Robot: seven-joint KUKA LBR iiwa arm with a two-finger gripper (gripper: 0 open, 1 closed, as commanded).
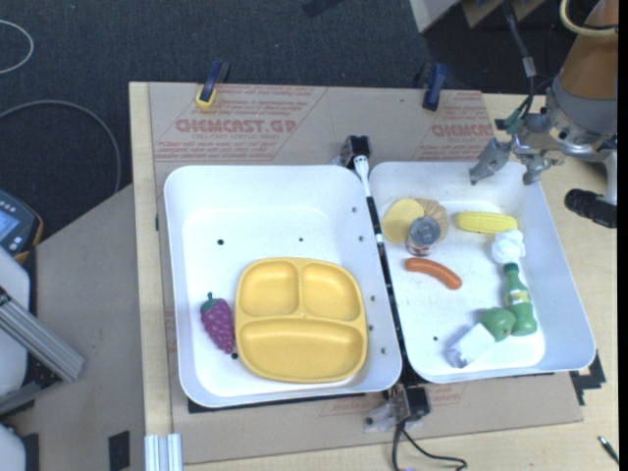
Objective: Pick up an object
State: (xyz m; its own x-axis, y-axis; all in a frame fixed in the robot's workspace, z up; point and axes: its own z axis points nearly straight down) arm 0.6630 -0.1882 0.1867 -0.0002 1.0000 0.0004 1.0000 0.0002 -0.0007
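Gripper (510, 164) open above right bin's far edge; corn (487, 223) lies crosswise.

Yellow tray (299, 320), purple grapes (218, 323), orange sausage (434, 273), yellow corn (487, 223).

Tool (508, 164) hovers with fingers spread over right bin (564, 292) (upper corner), holding nothing; corn (487, 223) lies below.
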